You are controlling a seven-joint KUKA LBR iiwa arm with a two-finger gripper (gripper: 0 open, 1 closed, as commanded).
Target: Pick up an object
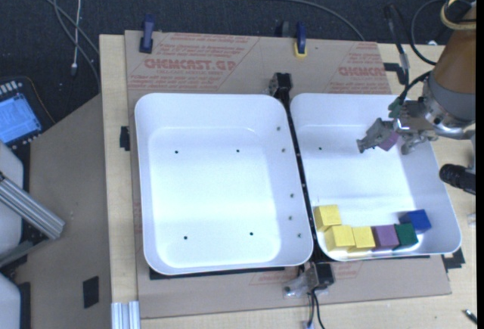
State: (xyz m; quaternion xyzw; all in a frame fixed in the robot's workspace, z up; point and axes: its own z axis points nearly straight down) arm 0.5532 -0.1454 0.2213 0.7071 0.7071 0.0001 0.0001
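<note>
Dark carpet surrounds your plywood worktop, which carries two shallow white plastic bins side by side. You see the left white bin with nothing in it but four small dots on its floor. The right white bin holds every block.

Count them along its near edge: three yellow cubes, one purple cube, one green cube and one blue cube, six in all, lying in a row that runs roughly left to right and curves slightly up at the blue end. The yellow ones sit touching each other, one tucked just behind the other two.

Your grey arm with the orange band reaches in from the right, and its gripper is over the far part of the right bin, well apart from the row. A small purple block shows between its fingers, so the gripper is closed on it. You cannot tell that block's long axis or which way it points; too little of it is visible.
</note>
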